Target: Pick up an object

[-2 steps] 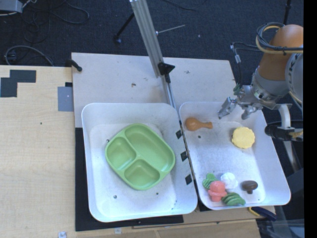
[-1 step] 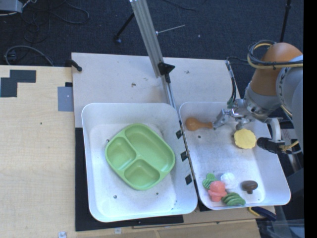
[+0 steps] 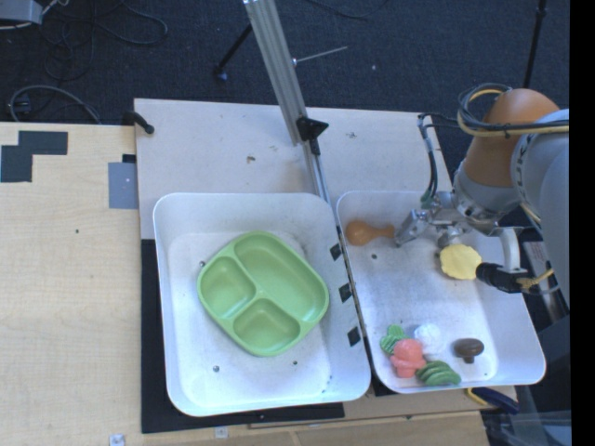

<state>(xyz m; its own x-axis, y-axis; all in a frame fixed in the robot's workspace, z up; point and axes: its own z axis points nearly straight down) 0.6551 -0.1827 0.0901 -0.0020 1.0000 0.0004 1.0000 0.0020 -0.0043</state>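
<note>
Here, green tray point(image 3: 263, 292) in left bin point(image 3: 177, 249).

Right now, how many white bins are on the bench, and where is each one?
2. The left bin holds a green divided plate. The right bin holds small toys, with the end effector above its far end.

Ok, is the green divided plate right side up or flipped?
Right side up: green divided plate shows its three compartments facing up, lying in the left white bin.

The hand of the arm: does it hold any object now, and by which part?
It cannot be told. The hand sits low in the right bin, next to the orange pear-shaped toy, but at this size no object is seen inside it.
</note>
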